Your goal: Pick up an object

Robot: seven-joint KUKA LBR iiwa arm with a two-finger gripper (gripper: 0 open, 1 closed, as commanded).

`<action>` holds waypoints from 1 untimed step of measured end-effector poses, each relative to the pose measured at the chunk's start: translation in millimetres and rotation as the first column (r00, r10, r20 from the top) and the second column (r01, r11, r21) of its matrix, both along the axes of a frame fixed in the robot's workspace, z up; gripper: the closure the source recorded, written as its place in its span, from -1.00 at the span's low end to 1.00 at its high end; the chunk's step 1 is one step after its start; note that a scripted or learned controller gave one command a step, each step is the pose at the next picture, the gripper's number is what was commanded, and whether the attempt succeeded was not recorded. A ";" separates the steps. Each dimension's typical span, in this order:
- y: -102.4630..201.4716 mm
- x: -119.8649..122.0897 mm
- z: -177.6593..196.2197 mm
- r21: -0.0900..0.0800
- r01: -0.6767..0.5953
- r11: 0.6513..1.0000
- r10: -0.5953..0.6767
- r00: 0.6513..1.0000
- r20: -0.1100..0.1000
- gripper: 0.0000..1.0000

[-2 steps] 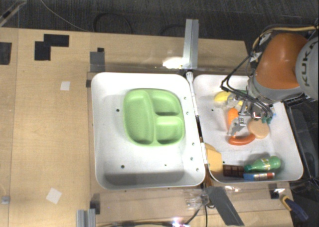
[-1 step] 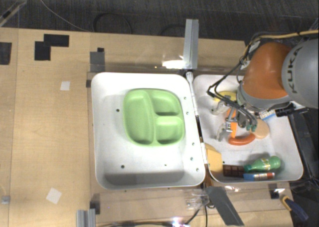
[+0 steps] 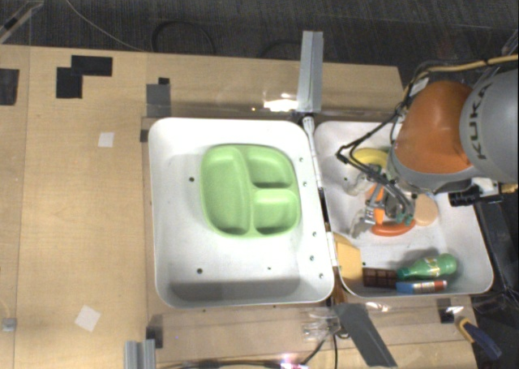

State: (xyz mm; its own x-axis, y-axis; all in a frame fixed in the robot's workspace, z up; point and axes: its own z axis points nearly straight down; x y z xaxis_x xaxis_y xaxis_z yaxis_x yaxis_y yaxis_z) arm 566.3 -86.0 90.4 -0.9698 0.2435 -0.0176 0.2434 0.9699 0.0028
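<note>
Step in hand looks like the reach: two-finger gripper (image 3: 381,212) hangs low in the right white bin (image 3: 478,266), over a flat orange ring-like piece (image 3: 392,229). Claw state: cannot tell, too cluttered. Nothing seen held. Near-side green bottle-shaped toy (image 3: 428,266) and yellow object (image 3: 371,156) far side also lie there. Green sectioned plastic tray (image 3: 247,189) sits in the left white bin (image 3: 174,278). Next probably calls for closing on one item, then a straight lift.

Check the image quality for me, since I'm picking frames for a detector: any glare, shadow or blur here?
Camera view: glare on the metal divider above the bins; soft shadow along the left bin's near wall; the green divided plate is sharp; the gripper and the small items under it are cluttered and hard to resolve.
</note>
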 end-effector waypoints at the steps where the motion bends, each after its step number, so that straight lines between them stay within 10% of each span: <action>1: -7.6 54.3 -1.3 -0.001 -0.140 0.990 0.140 0.990 -0.003 -1.00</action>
State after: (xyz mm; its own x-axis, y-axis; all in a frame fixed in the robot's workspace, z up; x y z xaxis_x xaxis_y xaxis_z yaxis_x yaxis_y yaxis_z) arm 620.6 -93.5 89.1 -0.9943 0.1056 -0.0146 0.1056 0.9944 0.0009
